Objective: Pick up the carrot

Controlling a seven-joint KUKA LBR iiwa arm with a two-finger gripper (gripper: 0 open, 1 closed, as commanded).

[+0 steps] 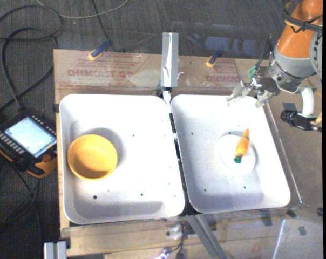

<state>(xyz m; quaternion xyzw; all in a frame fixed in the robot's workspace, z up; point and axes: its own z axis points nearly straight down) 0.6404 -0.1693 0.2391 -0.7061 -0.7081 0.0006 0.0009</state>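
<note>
A small orange carrot (242,144) with a green stem end lies on a round white plate (228,156) in the right bin (201,123), toward its right side. My gripper (245,93) hovers over the bin's far right corner, well beyond the carrot and apart from it. Its two fingers are spread, open, with nothing between them. The grey arm with the orange band (303,20) reaches in from the upper right.
A yellow bowl (93,156) sits in the left bin (130,198), at its left side. A metal divider post (169,61) stands behind the seam between the bins. A handheld controller (25,142) lies off the bench at left.
</note>
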